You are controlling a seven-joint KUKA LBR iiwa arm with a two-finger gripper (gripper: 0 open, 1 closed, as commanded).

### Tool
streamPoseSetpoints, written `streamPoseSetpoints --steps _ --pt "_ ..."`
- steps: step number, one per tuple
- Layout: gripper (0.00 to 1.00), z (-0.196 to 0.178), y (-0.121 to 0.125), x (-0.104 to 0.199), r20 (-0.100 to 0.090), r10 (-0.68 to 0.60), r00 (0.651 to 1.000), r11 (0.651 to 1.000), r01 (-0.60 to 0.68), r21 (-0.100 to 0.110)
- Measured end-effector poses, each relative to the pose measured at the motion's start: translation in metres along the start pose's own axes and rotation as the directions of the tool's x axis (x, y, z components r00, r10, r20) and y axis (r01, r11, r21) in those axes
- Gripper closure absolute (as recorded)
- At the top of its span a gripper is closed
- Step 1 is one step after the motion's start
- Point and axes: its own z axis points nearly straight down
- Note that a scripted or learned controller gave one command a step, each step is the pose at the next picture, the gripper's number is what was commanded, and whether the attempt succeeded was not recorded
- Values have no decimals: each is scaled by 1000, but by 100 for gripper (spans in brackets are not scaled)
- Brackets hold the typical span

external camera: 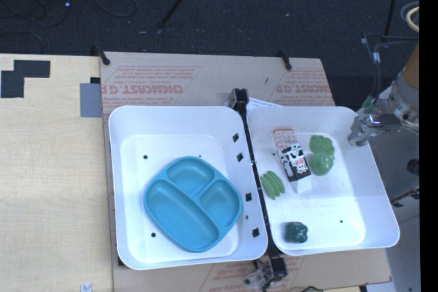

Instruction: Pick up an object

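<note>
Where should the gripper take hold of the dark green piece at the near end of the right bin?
Probably straight down from above, fingers closing across the middle of the dark green piece. It is a small rounded lump lying alone on the right bin floor, clear of the walls and of the light green items, so either side has room. The gripper sits at the bin's right rim.

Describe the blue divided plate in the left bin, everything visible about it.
The blue divided plate is light blue, looks like smooth plastic, and has a rounded outline with raised ridges that split it into three compartments, which hold nothing. It lies flat and right side up on the floor of the left bin, turned at a slant to the bin's sides, in the half nearer the camera and toward the divider between the two bins. Its right edge comes close to that wall; actual contact cannot be judged. Nothing else touches it.
</note>
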Motion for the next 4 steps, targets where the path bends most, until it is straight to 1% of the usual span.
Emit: streamPoseSetpoints --steps 1,4 --pt "100 -8 2 53 -3 -4 1000 1000 4 3" --pt "100 25 1 195 -1 -1 1000 1000 1 5"
